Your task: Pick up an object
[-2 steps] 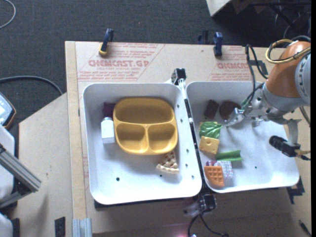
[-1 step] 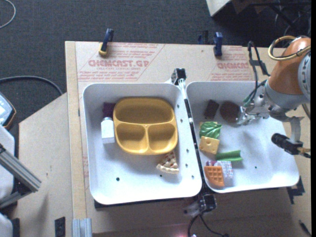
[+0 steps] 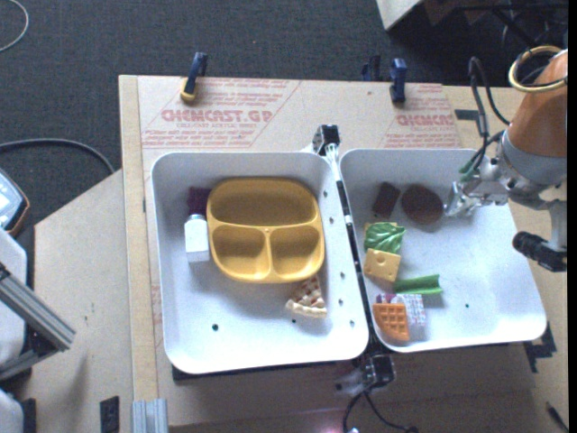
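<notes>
1. Waffle (image 3: pixel 390 320) lies at the near edge of the right bin (image 3: pixel 491 296), touching a pink wrapper (image 3: pixel 413 308).
2. Beyond the waffle: green bean (image 3: pixel 417 283), cheese (image 3: pixel 381 264), lettuce (image 3: pixel 384 236).
3. Gripper (image 3: pixel 457 202) sits just right of the brown cookie (image 3: pixel 421 204); whether it grasps anything, I cannot tell.
4. Yellow tray (image 3: pixel 265 229) fills the left bin (image 3: pixel 171 269).

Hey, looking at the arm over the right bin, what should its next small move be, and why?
Probably a short lowering onto the round brown piece. The tool sits just right of it in the right bin, nearer to it than to the brown block or the green leaf, and nothing shows between its tips.
</notes>
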Tool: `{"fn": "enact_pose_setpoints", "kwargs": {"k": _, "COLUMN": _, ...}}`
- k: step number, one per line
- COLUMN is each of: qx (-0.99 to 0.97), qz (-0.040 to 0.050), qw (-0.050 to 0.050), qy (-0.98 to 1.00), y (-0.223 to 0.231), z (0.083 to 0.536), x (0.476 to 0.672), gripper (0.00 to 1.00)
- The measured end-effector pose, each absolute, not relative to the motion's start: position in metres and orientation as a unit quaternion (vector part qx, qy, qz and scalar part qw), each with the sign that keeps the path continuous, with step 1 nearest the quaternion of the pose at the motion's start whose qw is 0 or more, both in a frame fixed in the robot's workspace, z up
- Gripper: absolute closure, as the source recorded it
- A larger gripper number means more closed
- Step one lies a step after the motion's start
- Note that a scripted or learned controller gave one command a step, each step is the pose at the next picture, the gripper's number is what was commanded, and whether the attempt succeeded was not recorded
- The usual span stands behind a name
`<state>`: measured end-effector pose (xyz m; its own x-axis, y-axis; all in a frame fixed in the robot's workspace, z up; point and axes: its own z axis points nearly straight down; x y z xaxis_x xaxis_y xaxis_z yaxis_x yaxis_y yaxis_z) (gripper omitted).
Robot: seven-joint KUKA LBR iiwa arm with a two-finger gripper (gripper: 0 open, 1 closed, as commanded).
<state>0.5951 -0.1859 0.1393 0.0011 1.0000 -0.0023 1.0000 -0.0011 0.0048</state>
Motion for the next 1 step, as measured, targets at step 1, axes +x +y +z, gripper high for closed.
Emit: {"fn": "enact_pose_setpoints", "kwargs": {"k": 1, "qx": 0.707, "qz": 0.0010, "qw": 0.003, "qy": 0.707, "y": -0.1925, "z": 0.1879, "x": 0.5894, "gripper": 1.00}}
